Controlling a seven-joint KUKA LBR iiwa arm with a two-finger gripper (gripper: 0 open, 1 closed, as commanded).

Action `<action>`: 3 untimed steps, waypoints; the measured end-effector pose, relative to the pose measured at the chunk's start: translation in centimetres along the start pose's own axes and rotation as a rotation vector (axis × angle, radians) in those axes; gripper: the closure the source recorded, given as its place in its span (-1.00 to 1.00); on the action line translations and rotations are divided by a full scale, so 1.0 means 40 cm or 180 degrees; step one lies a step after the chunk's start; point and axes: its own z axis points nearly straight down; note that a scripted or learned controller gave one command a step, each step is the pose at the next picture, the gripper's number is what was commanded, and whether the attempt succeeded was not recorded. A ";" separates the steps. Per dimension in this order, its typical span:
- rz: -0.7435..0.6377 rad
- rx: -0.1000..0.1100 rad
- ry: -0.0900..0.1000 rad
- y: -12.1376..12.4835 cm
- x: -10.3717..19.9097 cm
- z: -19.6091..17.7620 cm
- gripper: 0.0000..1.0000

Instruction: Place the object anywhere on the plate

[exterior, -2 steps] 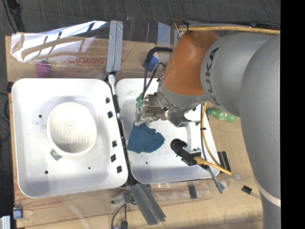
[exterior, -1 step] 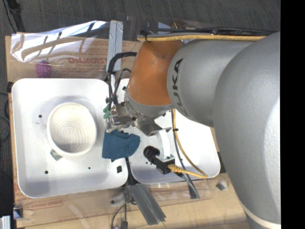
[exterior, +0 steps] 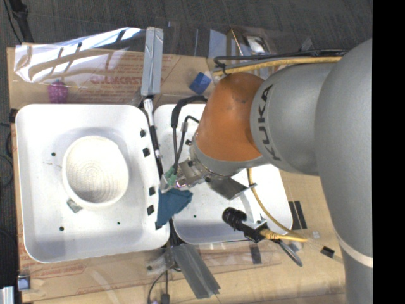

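- Two white bins are seen side by side: the left bin (exterior: 38, 233) bears a round white plate (exterior: 95, 170), and the right bin (exterior: 209, 233) lies under the arm (exterior: 304, 119).
- A blue cloth (exterior: 172, 204) is seen at the left edge of the right bin, draped toward the rim between the two bins, just below the gripper (exterior: 180, 181).
- The cloth is judged to be soft, light and limp; it is likely to sag and trail when lifted, and nothing about it is breakable.
- A pinch at a bunched fold near its upper end is judged the best hold, since a flat edge could slip out.
- The gripper is placed right at the upper end of the cloth, apparently touching it.
- Whether the gripper is open or closed cannot be told, as the wrist and orange band hide much of it; a firm hold on the cloth cannot be confirmed.
- The cloth is not yet on the plate, which lies well to the left, across the rim.
- A small grey scrap (exterior: 74, 205) is seen just beside the near-left edge of the plate.
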 end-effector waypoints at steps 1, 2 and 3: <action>0.1121 0.0002 -0.0003 0.020 -0.047 0.041 1.00; 0.0846 0.0007 0.0000 0.150 0.117 0.040 1.00; 0.0568 0.0011 0.0002 0.103 0.044 0.041 1.00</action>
